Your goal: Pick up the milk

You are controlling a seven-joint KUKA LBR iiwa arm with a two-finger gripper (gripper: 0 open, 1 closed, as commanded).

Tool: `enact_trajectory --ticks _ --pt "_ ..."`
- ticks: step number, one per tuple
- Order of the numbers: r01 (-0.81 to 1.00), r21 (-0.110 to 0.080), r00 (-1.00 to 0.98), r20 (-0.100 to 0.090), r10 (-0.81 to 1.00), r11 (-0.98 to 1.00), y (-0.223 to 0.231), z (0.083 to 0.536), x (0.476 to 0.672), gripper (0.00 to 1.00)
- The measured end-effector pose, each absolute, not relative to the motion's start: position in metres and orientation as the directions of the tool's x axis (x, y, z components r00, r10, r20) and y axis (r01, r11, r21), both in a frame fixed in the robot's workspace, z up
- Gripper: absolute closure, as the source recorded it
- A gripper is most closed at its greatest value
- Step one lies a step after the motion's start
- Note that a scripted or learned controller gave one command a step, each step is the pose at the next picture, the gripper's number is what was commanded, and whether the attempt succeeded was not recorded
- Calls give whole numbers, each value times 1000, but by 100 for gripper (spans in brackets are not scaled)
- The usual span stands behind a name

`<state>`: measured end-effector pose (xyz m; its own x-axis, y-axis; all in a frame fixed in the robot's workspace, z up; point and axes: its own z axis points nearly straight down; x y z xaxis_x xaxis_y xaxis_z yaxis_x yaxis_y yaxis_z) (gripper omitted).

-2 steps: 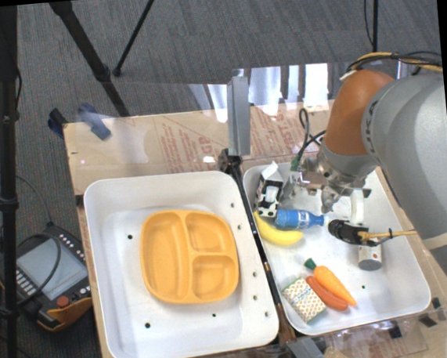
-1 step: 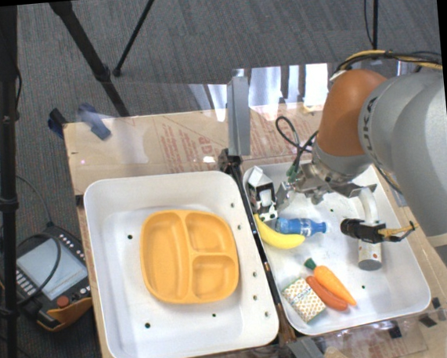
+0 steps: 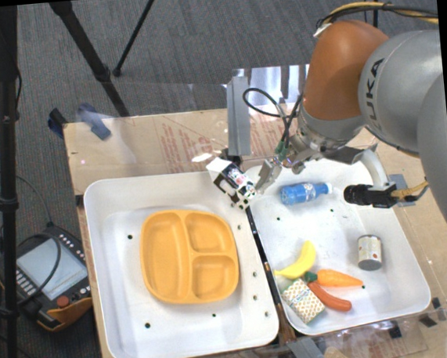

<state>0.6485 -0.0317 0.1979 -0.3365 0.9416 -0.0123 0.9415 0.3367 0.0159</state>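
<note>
Milk carton (image 3: 234, 183), small, white w/ black cow patches, sits at the far end of the seam between the two bins, on the rims, tilted. Its long axis runs diagonally: gabled top toward the far-left, base toward the near-right, leaning over the left bin's (image 3: 102, 225) far-right corner.

Tool (image 3: 274, 169) hangs just right of the carton, over the right bin's (image 3: 410, 274) far-left corner, coming down from the grey arm w/ orange band. One finger tip is very near or touching the carton's right side; can't tell if the fingers are apart or together, and the carton isn't visibly between them.

Left bin: yellow 3-compartment plate (image 3: 189, 256) roughly centred.

Right bin: blue-labelled plastic bottle (image 3: 304, 193) lying on its side near the far edge, long axis left-right. Small grey can (image 3: 369, 251) upright near the right edge. Near-left corner cluster: banana (image 3: 297, 261), carrot (image 3: 339, 279), red sausage-like piece (image 3: 330, 298), small patterned box (image 3: 304, 300), all touching or just beside each other.

Black cylindrical part w/ cable (image 3: 366, 194) sits over the far-right of the right bin.
</note>
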Motion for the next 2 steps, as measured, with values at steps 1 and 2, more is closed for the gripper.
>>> enact_trajectory --ticks 1,2 --pt "877 22 -479 -4 878 479 -8 198 650 0" --pt "892 -2 -451 2 892 451 -113 145 644 0"
